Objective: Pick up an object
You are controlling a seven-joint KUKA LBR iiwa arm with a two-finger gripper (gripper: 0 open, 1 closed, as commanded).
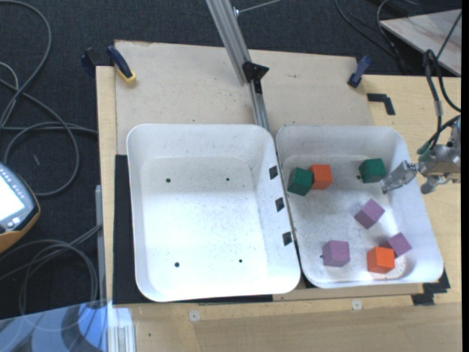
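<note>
The right bin (pixel 410 218) holds several small blocks. A green block (pixel 300 181) touches an orange block (pixel 321 176) near its back left. Another green block (pixel 372 170) sits at the back right. Purple blocks lie at the middle (pixel 369 213), the front (pixel 335 253) and the front right (pixel 399 243), the last beside a second orange block (pixel 380 259). My gripper (pixel 412 180) hangs over the bin's right rim, just right of the back green block. It is open, with nothing between its fingers.
The left bin (pixel 146 196) stands beside the right one, with a row of black clips (pixel 279 204) along the shared wall. A slanted metal rail (pixel 234 35) rises behind the bins. Blue clamps (pixel 121 63) hold the board's back corners. Cables (pixel 440 86) hang at the right.
</note>
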